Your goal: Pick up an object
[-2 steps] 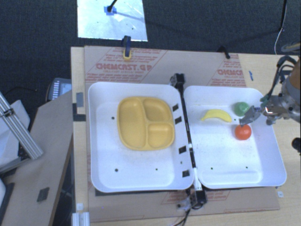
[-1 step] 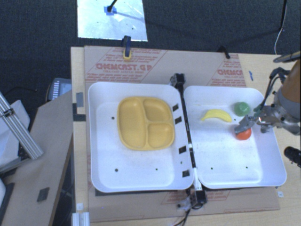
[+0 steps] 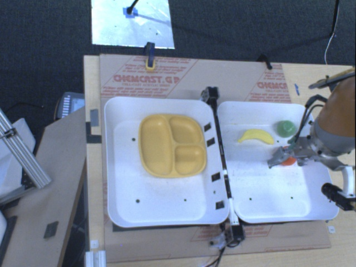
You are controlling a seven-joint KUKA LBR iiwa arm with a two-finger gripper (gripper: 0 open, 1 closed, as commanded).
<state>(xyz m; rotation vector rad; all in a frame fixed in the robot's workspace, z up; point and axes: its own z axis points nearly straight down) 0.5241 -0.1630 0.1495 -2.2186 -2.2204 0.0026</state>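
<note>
Two shallow white plastic bins sit side by side on a wooden bench, and the black divider strip [image 3: 218, 149] where they meet is the landmark here. Left of that strip, the left bin [image 3: 119, 204] holds a yellow plastic plate with three compartments [image 3: 171, 145], lying flat near the bin's middle.

Just right of the strip, in the right bin [image 3: 267, 202], a yellow plastic banana [image 3: 256, 137] lies toward the far wall. Further right of it sits a small round green object [image 3: 286, 128] — perhaps a toy lime.

Furthest from the strip, the grey arm with its orange band reaches in, and the gripper [image 3: 282, 160] is low over the bin floor. A small red-orange object [image 3: 287, 161] peeks out at its tip, touching or just beneath it. I cannot tell how wide the gripper stands, nor whether it has hold of that piece.

The pick looks to be at the grasping stage — nothing appears lifted yet, and raising an object clear of the bin remains.
</note>
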